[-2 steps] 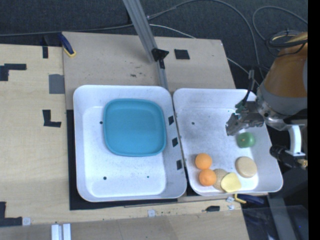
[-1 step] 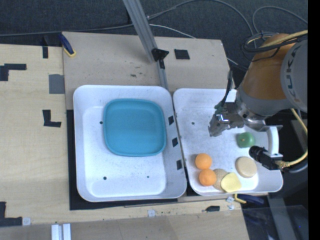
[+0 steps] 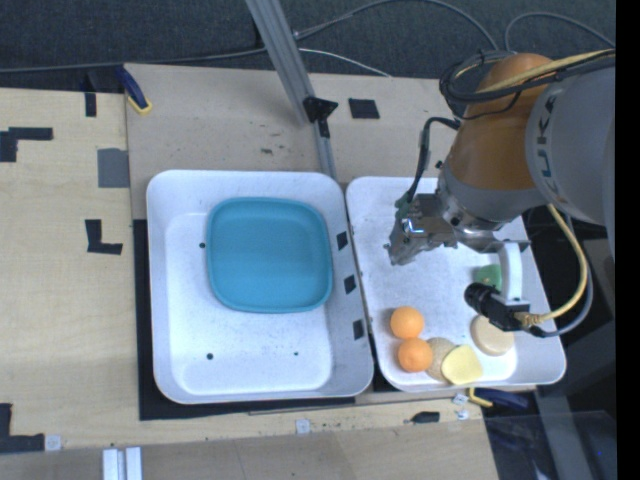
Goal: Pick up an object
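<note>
The gripper (image 3: pixel 405 240) hangs over the right bin (image 3: pixel 372 208), above its bare upper part; from here I cannot tell how it is set, and nothing shows in its grasp. Toward the bin's near end lie two orange balls (image 3: pixel 407 322), one just below the other, well apart from the gripper. Beside the lower ball sits a pale yellow round piece (image 3: pixel 461 365), with a beige one (image 3: pixel 491 339) above it. The left bin (image 3: pixel 170 298) holds a blue plate (image 3: pixel 268 254).
</note>
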You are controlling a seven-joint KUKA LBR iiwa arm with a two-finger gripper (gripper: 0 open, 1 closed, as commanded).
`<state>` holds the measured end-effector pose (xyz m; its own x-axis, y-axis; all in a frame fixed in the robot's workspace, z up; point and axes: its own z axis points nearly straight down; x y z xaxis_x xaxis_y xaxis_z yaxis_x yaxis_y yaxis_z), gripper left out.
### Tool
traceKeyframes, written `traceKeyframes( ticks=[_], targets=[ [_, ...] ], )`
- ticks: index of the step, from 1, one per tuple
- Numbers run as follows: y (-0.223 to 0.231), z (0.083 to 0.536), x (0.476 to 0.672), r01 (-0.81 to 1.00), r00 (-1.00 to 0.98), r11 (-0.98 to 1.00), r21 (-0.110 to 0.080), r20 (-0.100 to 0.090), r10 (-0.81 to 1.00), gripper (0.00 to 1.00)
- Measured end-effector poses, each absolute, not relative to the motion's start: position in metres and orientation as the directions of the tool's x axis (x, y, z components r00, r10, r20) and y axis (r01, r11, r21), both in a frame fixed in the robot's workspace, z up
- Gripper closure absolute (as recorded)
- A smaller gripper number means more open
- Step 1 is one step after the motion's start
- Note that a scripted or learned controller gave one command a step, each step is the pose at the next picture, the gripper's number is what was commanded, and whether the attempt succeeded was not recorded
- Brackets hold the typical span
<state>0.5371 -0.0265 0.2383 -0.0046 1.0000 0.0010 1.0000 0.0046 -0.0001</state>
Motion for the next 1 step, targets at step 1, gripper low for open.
traceKeyframes(
  ticks=[1],
  targets=[
    [0.0186, 0.2376, 0.5526, 1.000, -0.005, 0.005, -0.001, 0.001, 1.000, 1.00]
  ],
)
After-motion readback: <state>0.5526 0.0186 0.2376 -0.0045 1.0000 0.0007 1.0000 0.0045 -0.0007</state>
